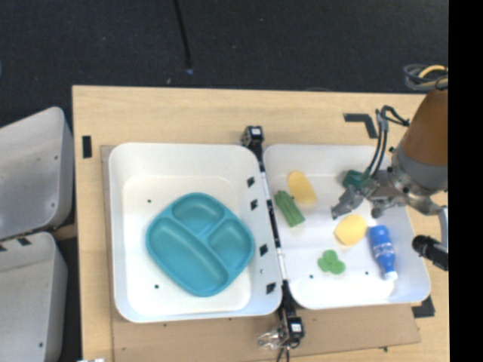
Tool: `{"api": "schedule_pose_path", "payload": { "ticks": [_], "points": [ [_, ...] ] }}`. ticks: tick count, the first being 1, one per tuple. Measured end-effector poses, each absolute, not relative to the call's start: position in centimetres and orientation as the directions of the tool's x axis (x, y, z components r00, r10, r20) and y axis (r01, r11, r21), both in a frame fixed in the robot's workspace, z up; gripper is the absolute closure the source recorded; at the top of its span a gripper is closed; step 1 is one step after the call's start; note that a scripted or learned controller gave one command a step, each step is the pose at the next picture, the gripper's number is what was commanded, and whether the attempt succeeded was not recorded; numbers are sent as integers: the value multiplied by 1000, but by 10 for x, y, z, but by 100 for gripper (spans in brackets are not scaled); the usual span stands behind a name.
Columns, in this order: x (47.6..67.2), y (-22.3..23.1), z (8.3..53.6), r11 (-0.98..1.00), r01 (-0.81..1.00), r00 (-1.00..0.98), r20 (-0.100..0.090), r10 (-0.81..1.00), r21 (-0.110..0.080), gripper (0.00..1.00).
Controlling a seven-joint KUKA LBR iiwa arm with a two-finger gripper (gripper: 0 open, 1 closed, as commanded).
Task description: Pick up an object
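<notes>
The gripper (349,202) hangs just above the yellow lemon (351,230) in the right bin (302,296); finger spacing I cannot tell. A slanted descent could nudge the rounded lemon (likely slippery) toward the blue bottle (381,250).

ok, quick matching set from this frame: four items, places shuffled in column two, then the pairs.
Column one:
1. teal divided plate
2. blue bottle
3. green block
4. small green piece

Column two:
A. right bin, beside the centre divider
B. left bin
C. right bin, near its front edge
D. right bin, near its right wall

Pairs: 1-B, 2-D, 3-A, 4-C
</notes>
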State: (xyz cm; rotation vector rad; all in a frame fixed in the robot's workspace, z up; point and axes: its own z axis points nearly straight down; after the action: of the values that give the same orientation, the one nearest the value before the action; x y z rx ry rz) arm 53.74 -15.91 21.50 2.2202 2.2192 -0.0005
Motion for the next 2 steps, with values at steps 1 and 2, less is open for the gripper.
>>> {"api": "schedule_pose_path", "payload": {
  "ticks": [1, 2],
  "points": [
    [539, -167, 173, -1, 1000, 1, -2, 1000, 1, 0],
    [531, -167, 129, -1, 1000, 1, -2, 1000, 1, 0]
  ]
}}
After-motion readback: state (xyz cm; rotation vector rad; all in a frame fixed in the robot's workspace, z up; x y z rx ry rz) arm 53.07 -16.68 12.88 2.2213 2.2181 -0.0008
